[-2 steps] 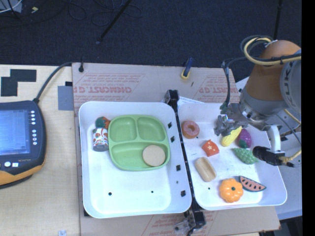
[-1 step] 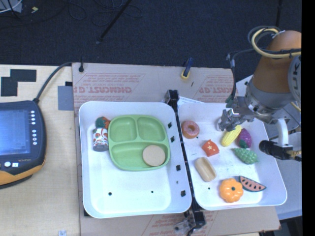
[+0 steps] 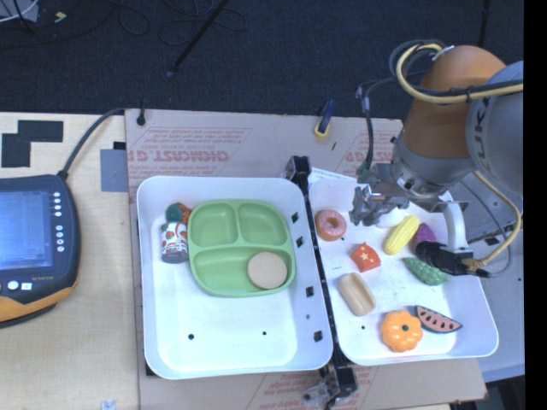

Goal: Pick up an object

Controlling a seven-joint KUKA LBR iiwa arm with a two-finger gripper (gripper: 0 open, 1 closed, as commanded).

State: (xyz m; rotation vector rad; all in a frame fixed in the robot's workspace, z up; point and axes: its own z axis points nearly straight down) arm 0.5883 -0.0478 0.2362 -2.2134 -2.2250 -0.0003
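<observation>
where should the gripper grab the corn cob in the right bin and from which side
Grip the corn cob across its narrow middle, coming straight down from above. It lies flat and slanted in the right bin, long axis running upper right to lower left, so the fingers probably belong on its two long flanks. The gripper sits just to its left, and the green vegetable lies close below, so keep the approach vertical.

Up top, dark blue carpeted floor [image 3: 256, 41] stretches across, thin cables [image 3: 197, 15] trailing over it. Below, a pale wooden tabletop [image 3: 77, 340] carries a brown cardboard sheet [image 3: 222, 143] with red print. At the left edge sits a pendant [image 3: 34, 237] with its screen glowing blue. Even, soft light throughout.
</observation>
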